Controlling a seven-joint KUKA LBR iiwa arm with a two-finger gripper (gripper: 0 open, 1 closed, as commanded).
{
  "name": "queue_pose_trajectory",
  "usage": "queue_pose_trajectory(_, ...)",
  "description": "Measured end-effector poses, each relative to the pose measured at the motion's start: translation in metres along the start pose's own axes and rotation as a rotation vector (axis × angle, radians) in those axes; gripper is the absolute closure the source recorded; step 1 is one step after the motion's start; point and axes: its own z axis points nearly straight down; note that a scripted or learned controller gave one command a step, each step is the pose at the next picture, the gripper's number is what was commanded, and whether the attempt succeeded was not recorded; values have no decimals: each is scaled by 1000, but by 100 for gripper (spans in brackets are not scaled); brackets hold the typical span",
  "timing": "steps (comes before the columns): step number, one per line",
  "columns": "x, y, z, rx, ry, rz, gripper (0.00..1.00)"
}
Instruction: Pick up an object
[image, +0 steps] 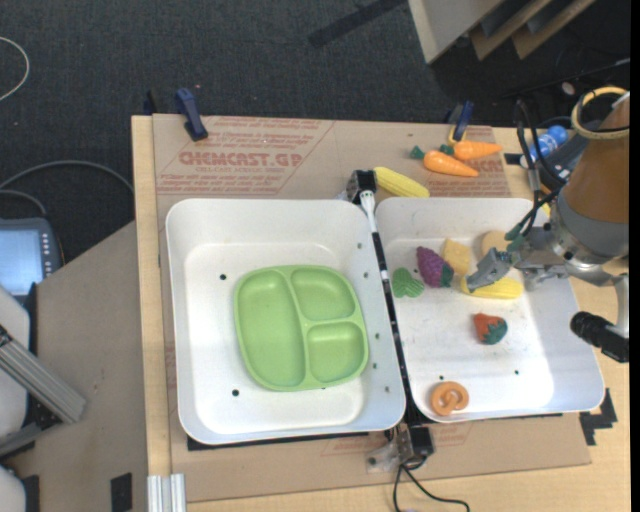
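Over the right bin (560, 395) the hand (487, 272) hung low, reaching in from the right rim at a slant. Whether it was apart or together could not be told. Just below it, touching or nearly so, lay a yellow piece (500, 290). A pale yellow block (457, 256) and a purple toy (431, 265) sat just to its left, and a green toy (407, 284) lay farther left near the divider between the bins. A red and green toy (489, 327) lay below the hand, with open floor around it. An orange ring (449, 397) rested on the near rim, well apart. Far to the left, the left bin (190, 300) carried a green divided plate (299, 326). Beyond the hand, on the tabletop (250, 160), lay a corn cob (400, 183) and two carrots (458, 158).
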Motion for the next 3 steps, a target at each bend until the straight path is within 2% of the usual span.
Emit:
queue_pose_trajectory(1, -23, 2, 121, 4, 0, 3, 0)
queue_pose_trajectory(2, -23, 4, 104, -4, -2, 2, 100)
queue_pose_trajectory(3, 86, 39, 8, -13, 3, -13, 100)
